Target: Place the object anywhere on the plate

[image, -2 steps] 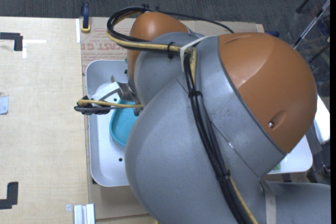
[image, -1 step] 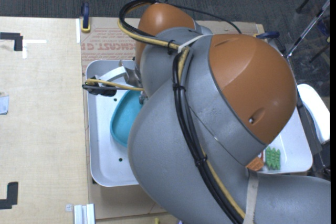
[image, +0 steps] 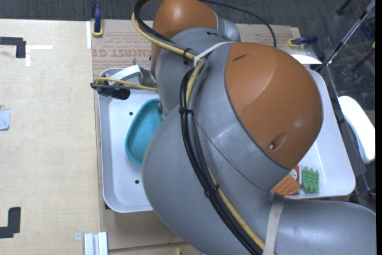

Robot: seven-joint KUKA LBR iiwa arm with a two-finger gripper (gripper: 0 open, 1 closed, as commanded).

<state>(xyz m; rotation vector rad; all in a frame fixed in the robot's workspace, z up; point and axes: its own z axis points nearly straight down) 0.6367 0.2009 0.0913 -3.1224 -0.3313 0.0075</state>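
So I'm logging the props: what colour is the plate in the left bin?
Teal blue; the plate shows in the camera view, partly hidden by the arm.

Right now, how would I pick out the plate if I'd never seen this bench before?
Find the left white bin, the one the big grey and orange arm leans over. The plate lies inside it, half hidden under the arm. It is the one teal, rounded thing there, unlike the small orange and green pieces in the right bin.
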